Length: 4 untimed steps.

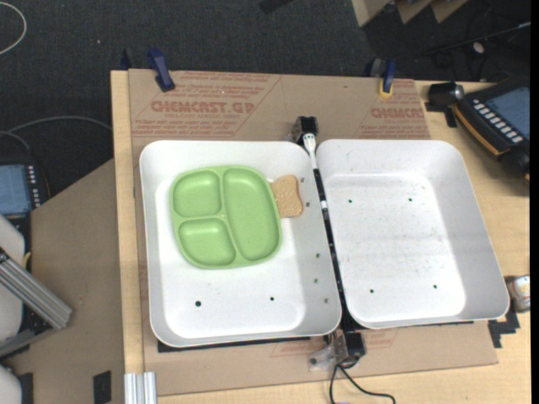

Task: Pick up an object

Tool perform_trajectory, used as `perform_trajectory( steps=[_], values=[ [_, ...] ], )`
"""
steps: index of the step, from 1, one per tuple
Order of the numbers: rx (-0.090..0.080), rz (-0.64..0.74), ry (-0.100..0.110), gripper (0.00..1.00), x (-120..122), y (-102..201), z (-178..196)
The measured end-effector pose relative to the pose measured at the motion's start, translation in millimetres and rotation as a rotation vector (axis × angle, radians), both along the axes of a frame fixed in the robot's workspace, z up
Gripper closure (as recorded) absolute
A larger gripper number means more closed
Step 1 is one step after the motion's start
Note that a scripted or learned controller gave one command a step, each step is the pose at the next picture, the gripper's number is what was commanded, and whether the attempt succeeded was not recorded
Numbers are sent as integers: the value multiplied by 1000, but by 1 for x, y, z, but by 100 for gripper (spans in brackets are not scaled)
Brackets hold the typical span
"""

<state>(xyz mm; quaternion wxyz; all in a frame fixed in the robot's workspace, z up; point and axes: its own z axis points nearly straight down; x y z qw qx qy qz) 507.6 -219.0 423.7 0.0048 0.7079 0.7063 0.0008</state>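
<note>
A light green divided plate (225, 217) with three compartments lies in the left white bin (227, 310), in its upper half. A small tan piece, like a slice of toast (288, 196), rests against the plate's right rim, close to the bin's right wall. The right white bin (404, 234) sits beside it.
The two bins meet along a dark seam at the middle. They rest on a brown board held by blue clamps (160, 69) at its back edge. A black device with a screen (497, 116) lies at the far right. Cables run off the front edge.
</note>
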Motion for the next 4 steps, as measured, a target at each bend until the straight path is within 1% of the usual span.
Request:
perform_trajectory(
  steps=[1, 2, 3, 4],
  values=[
    [10, 12, 14, 100, -10, 102, -54],
    [0, -1, -4, 100, 4, 58, 32],
    [7, 2, 13, 100, -30, 76, -10],
    [-2, -1, -5, 100, -13, 26, 84]
  ],
)
